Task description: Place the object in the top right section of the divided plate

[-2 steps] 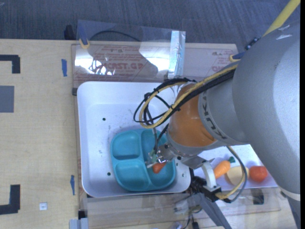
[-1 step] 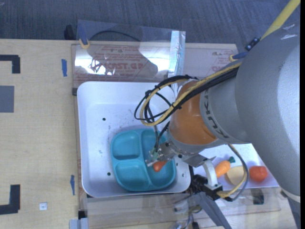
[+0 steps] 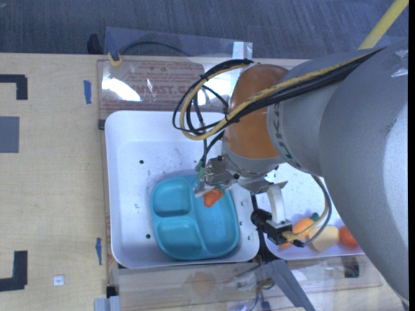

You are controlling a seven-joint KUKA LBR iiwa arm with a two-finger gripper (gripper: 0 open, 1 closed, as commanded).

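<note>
Orange band and grey arm (image 3: 337,109) reach in from the right, over the left bin (image 3: 123,173), where a blue divided plate (image 3: 193,222) lies on the floor. The gripper (image 3: 211,185) hangs above the plate's upper right edge, and a small orange object (image 3: 212,199) sits just at its tip, seemingly pinched between the fingers, though the wrist hides most of them. Other items lie in the right bin (image 3: 337,254): a cream-coloured piece (image 3: 326,237) and two orange pieces (image 3: 303,226).
</note>
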